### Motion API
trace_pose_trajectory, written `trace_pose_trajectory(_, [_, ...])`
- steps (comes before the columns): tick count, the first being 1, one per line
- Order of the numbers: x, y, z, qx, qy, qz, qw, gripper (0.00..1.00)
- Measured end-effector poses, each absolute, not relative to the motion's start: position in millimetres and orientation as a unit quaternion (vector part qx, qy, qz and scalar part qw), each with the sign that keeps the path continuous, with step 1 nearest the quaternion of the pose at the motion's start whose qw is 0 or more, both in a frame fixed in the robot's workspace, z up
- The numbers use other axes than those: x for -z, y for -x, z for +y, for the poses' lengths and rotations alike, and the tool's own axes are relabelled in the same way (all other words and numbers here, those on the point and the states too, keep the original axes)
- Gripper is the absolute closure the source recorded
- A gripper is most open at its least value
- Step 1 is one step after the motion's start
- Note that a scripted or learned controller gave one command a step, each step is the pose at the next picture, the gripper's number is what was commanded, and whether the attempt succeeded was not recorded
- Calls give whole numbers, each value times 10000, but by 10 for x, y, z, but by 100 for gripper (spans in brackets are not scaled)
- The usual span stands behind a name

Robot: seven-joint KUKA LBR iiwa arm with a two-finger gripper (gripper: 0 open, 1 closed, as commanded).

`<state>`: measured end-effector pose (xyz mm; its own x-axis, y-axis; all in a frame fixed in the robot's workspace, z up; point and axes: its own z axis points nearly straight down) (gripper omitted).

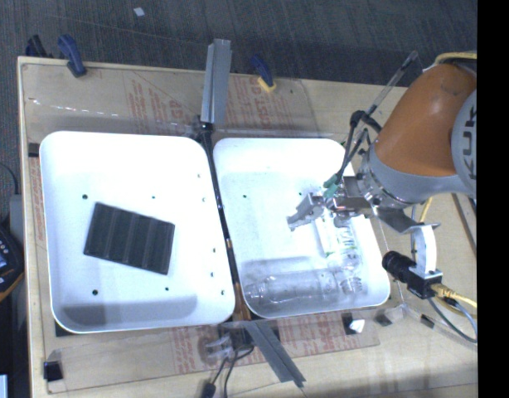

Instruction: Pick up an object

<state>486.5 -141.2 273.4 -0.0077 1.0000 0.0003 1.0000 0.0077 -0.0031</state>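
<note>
The gripper (308, 210) hangs low over the right bin (263, 160), reaching in from the right; its metal fingers point left, but whether they are spread or closed cannot be made out, and nothing is seen between them; a clear plastic bottle (300, 287) lies on its side along the near wall of that bin, just below the gripper; a dark ribbed pad (128, 237) lies flat in the left bin (64, 160), well apart from the arm.
</note>
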Motion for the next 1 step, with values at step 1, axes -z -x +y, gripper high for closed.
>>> trace_pose_trajectory(1, [-1836, -5339, -1923, -18, 6922, -7217, 23, 0])
